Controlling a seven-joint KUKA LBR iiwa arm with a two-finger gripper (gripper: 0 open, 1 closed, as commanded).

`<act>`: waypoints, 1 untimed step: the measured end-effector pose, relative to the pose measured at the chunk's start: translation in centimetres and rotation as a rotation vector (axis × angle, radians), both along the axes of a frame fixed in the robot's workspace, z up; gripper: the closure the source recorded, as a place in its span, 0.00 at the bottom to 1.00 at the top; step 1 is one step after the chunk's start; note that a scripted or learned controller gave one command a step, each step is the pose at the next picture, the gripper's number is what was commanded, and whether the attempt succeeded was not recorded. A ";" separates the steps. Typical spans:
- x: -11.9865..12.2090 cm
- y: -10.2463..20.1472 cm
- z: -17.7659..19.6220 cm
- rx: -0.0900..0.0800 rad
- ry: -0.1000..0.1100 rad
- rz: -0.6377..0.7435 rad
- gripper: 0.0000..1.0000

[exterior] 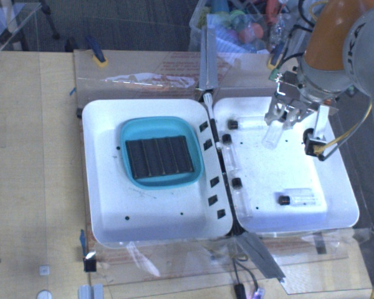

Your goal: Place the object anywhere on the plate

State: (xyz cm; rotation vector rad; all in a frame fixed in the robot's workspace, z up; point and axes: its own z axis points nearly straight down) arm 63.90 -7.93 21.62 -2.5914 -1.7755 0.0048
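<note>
A teal plate (132, 131) with a dark ridged insert (159, 156) lies in the left bin (106, 210). My gripper (282, 116) hangs over the back of the right bin (336, 198). It is shut on the top of a small clear vial (271, 136), which slants down and to the left below the fingers. The vial's upper end is hidden between the fingers. The plate is well to the left of the gripper, across the divider between the bins.
Other clear vials with black caps lie in the right bin: one near the front (296, 198), one at the back left (232, 124), and more along the left wall (235, 182). A box of colourful items (249, 11) stands behind the bins.
</note>
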 end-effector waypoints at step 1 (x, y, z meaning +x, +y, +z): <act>0.0 0.0 0.0 0.000 0.000 0.000 0.00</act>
